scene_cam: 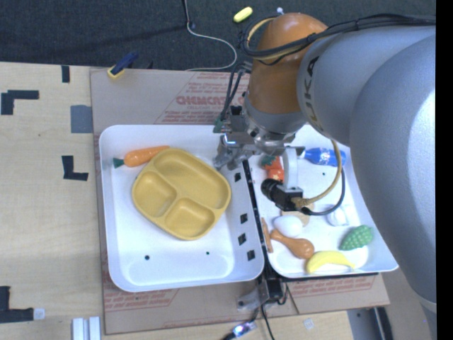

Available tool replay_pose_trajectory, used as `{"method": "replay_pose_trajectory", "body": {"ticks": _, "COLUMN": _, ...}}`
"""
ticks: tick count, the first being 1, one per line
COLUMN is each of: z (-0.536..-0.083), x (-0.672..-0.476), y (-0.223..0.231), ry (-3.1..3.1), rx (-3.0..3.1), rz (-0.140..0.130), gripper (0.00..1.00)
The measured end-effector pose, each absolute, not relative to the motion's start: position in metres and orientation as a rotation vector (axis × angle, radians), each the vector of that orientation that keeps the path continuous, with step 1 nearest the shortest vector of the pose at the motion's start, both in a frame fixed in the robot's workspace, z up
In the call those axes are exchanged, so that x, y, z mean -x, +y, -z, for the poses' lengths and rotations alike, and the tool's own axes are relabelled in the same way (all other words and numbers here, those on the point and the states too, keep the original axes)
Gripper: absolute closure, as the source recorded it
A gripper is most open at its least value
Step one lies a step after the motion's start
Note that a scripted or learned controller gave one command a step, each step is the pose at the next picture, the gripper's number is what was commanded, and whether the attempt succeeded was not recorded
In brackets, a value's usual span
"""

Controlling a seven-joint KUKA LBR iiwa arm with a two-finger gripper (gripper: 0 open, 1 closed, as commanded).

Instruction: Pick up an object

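Pincer point(272, 167) over right bin point(379, 257) by divider, grip state can't tell.

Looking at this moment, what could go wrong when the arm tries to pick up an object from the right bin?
1. The gripper hangs at the wall between the two bins; descending here, it may strike that wall rather than a toy.
2. The egg, drumstick and banana lie crowded together, so the gripper may push neighbours or catch two at once.
3. A loose cable loops over the right bin and could snag.
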State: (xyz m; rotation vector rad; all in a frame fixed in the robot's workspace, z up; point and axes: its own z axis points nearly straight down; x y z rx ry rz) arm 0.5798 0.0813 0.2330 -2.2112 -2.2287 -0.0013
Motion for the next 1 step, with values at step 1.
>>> {"method": "replay_pose_trajectory", "body": {"ticks": 1, "z": -0.2309, "x": -0.5715, "y": 0.0986, "ry": -2.224, "rx": 2.217, "rz": -0.004, "gripper": 1.0}}
